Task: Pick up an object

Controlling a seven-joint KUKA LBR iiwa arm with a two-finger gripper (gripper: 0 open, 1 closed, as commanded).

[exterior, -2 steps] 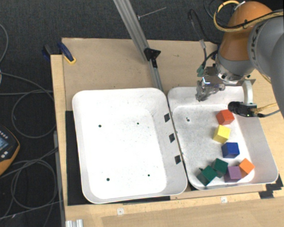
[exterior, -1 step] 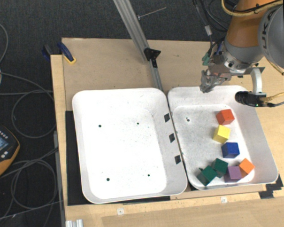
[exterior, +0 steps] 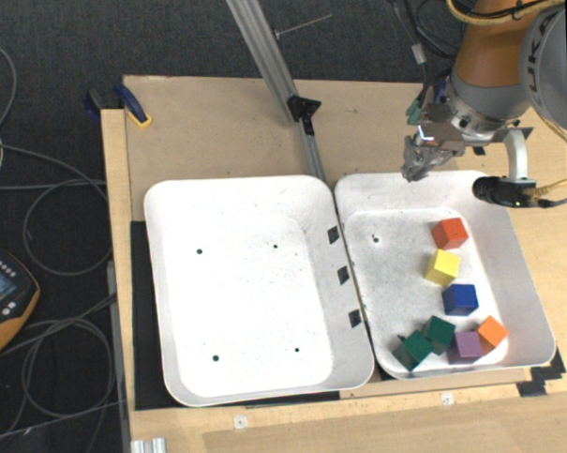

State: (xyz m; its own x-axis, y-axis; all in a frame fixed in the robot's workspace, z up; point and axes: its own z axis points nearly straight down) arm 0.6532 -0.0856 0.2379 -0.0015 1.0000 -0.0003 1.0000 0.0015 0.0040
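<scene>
Several small blocks lie in the right bin [exterior: 390, 291]: a red-orange block [exterior: 449, 232], a yellow block [exterior: 442, 266], a blue block [exterior: 460, 299], an orange block [exterior: 492, 332], a purple block [exterior: 467, 344] and two dark green blocks [exterior: 427, 340] near the front rim. My gripper [exterior: 416, 165] hangs above the back rim of the right bin, left of and behind the red-orange block. It is well apart from every block. Nothing shows between its tips.
The left bin [exterior: 239, 288] sits beside the right one, joined by black clips [exterior: 344, 275]. A metal pole [exterior: 277, 71] slants across the back. A blue-yellow clamp [exterior: 133, 105] sits at the bench's back left corner. Cables lie on the floor at left.
</scene>
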